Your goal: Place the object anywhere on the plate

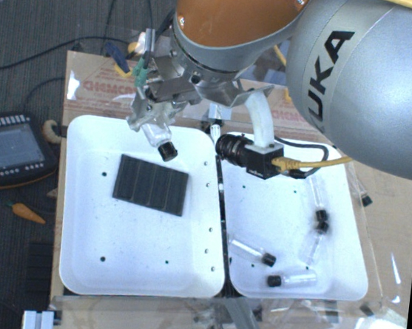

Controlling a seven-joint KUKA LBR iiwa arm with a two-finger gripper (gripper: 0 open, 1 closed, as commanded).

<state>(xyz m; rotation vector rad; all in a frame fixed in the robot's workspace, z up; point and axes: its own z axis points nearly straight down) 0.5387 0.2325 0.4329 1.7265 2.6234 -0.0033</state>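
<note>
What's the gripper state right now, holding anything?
Gripper: shut on a clear tube with a black cap, hanging above the left bin, just up from the dark plate.

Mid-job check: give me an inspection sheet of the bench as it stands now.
Surface: two white bins side by side, left bin, right bin.
Job's things: dark ribbed plate flat in the left bin; clear black-capped tube at the end effector, above the plate's far edge.
Clutter: three or four capped tubes in the right bin.
Gripper: end effector over the left bin, apparently holding the tube.
Cables: yellow cable at the black camera unit.
Surroundings: pendant on the floor, left.
</note>
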